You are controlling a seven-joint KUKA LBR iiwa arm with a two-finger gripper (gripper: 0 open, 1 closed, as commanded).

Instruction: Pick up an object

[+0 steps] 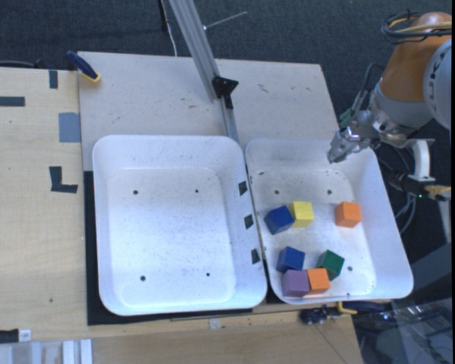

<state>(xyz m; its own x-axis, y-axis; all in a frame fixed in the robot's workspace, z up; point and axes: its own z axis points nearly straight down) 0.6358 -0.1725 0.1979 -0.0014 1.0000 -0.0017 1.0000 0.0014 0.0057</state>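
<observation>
Camera view, looking down at a slant, read from left to right. Far left: pale wooden bench top (23,203) with grey tape marks. A blue-and-yellow clamp (83,66) sits at the upper left corner of the lighter board. A metal rail (197,40) runs diagonally down from the top and ends near the gap between the bins.

Left bin (106,158): white, shallow, speckled with dark marks on the floor.

Right bin (387,218): white, holds seven small blocks. A blue cube (279,219) touches a yellow cube (302,213) near the middle. An orange cube (348,214) sits apart toward the right wall. Lower down, a second blue cube (291,258) lies just above a purple cube (295,282), which touches a smaller orange cube (318,280); a green cube (331,263) sits just beside that one, up and to the right.

Gripper (340,152): at the right bin's far rim, upper right corner, well apart from all the blocks. Nothing held. Cannot tell how wide it stands; too small and blurred. Arm with orange band (409,67) enters from the right.
</observation>
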